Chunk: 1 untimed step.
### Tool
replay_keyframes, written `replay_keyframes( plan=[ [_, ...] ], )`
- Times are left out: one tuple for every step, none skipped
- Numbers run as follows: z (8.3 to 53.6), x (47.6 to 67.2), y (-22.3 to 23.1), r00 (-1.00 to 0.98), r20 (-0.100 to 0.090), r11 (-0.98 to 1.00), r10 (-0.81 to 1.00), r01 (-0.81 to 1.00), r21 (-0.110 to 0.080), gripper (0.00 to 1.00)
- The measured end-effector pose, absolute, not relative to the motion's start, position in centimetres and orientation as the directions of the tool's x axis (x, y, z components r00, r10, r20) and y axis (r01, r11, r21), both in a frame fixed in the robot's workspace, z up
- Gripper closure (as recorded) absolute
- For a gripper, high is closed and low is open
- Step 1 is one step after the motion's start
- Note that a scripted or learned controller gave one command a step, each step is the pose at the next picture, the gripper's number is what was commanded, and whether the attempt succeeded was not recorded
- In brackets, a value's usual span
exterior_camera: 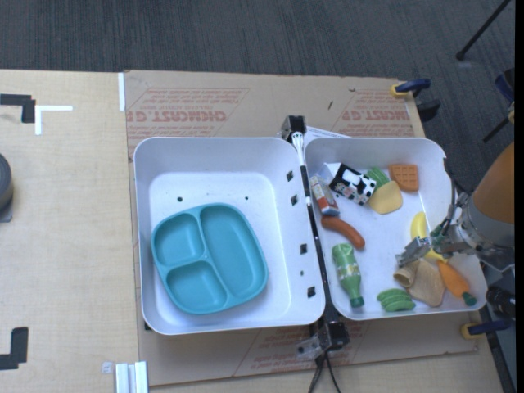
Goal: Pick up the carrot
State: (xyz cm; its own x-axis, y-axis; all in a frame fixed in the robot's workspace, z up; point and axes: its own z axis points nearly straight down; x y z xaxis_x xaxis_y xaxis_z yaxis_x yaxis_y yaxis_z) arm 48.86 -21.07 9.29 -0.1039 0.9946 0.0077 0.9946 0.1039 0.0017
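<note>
Carrot [453, 281] lies at lower right of the frame, inside the right bin [372, 146] against its right wall, beside a tan bread slice [426, 283]. Pincer [424, 250] hovers just left of it, fingers apart, nothing between them. Best shifted right over the orange body before descending. Arm enters from right edge, wrist low.

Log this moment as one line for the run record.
gripper: right bin, beside carrot | carrot: lying in bin, not lifted | grasp: unconfirmed
</note>
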Motion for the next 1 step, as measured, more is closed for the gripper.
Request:
replay_keyframes(
  plan=[
    [9.28, 48.05, -22.13, -0.481, -0.001, 0.481, 0.877, 0.877, 0.004, 0.00]
  ],
)
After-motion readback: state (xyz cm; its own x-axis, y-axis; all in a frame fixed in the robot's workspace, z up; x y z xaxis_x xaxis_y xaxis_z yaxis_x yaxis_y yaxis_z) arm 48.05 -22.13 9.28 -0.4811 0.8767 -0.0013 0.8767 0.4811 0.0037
